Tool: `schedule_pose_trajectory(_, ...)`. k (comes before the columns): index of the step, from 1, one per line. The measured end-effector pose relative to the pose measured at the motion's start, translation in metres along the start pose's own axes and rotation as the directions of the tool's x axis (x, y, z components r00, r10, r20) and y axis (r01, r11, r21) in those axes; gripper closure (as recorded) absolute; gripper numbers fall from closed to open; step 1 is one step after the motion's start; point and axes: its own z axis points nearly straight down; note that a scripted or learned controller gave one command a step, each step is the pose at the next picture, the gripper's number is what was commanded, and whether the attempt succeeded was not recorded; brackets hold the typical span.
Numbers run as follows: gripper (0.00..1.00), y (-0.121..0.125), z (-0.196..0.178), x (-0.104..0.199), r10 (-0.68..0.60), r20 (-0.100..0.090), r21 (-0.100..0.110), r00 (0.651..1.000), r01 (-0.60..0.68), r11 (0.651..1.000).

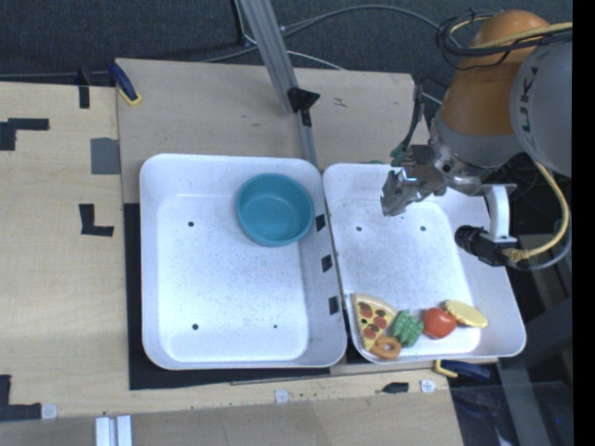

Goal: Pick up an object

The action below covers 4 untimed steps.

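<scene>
Bright plastic toy food waits at the near rim, the pincer poised farther back.

Pizza slice [372,318], green piece [405,326], tomato [439,322] and yellow piece [465,314] huddle against the right bin [390,249] wall, nearer than the pincer [398,199], likely awkward to reach; its grip I cannot tell. Far left: a smooth blue bowl [274,209].

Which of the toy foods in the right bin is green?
The green piece, lying between the pizza slice and the red tomato; the others are orange, red or yellow.

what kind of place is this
Probably a robot grasping test bench: two shallow white plastic bins side by side, a grey and orange robot arm reaching in, and small plastic toy foods.
</scene>
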Motion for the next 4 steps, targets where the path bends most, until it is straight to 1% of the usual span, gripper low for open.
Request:
schedule_pose_trajectory(1, 1.00, 0.013, 0.014, 0.044, -0.001, 0.000, 0.001, 1.000, 0.001, 1.000)
schedule_pose_trajectory(2, 1.00, 0.016, 0.010, 0.097, -0.001, 0.000, 0.000, 1.000, 0.001, 1.000)
schedule_pose_trajectory(3, 1.00, 0.025, 0.012, 0.148, 0.000, 0.001, 0.000, 1.000, 0.000, 1.000)
schedule_pose_trajectory(4, 0.00, 0.026, 0.012, 0.146, 0.003, 0.001, 0.000, 1.000, -0.003, 1.000)
